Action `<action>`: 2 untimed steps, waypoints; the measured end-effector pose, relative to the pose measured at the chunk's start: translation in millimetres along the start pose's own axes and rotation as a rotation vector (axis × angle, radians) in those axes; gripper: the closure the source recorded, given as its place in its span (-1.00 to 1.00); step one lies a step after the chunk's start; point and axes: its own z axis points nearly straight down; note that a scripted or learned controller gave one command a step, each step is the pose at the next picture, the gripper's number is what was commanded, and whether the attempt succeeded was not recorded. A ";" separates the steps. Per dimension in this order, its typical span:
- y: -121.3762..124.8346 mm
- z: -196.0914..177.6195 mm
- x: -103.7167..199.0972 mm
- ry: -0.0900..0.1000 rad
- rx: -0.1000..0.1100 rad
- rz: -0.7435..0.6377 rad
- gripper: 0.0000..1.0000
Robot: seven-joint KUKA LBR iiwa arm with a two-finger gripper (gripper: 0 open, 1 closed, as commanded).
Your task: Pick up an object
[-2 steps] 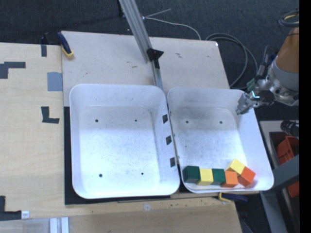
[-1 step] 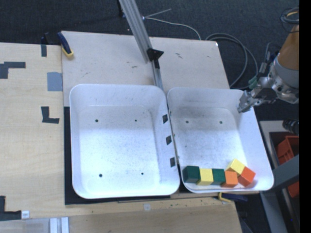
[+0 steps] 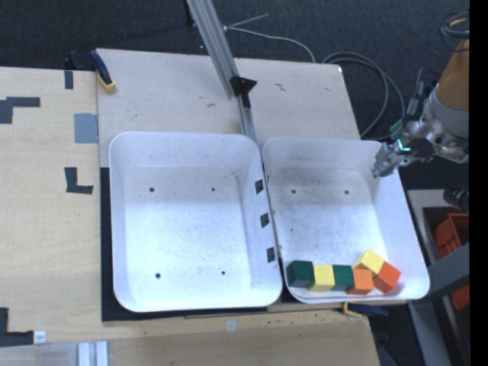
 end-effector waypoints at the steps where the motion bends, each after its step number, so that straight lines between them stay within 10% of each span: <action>1: 0.3 -10.0 0.3 -0.001 0.000 -0.001 1.00; 2: 0.2 -9.6 0.4 -0.001 0.001 -0.001 -1.00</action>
